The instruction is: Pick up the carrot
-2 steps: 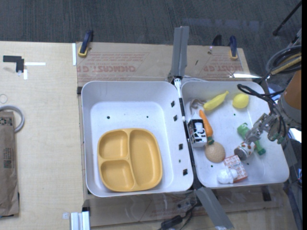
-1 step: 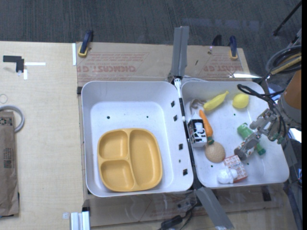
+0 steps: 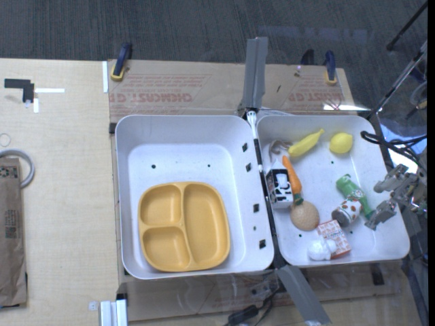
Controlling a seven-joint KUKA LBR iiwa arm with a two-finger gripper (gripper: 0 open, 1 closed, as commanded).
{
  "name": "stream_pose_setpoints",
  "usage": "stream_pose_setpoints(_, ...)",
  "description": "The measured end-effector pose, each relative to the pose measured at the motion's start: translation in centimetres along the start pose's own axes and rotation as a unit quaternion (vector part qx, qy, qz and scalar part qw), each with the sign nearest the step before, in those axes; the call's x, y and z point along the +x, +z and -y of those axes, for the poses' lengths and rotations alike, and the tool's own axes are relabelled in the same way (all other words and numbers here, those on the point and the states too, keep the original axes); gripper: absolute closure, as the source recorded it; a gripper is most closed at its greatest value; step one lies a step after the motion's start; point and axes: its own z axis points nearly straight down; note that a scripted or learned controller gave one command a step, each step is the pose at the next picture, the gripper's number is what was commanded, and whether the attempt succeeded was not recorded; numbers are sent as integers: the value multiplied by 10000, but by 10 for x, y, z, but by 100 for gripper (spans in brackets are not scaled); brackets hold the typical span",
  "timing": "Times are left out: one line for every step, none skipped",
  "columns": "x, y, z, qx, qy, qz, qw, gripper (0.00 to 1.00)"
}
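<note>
Even, bright overhead light is falling across the scene, with the white bins (image 3: 129,182) glaring slightly and casting only soft shadows; detail is looking a little soft and grainy, and the dark floor (image 3: 204,12) is staying dim

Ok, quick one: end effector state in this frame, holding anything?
End effector: open, holding nothing, at the right edge of the right bin; the carrot lies apart, near the bin's left side.
</note>
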Motion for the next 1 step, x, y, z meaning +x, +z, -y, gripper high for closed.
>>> stream_pose_setpoints(0,0,0,-1,-2,0,10000,0)
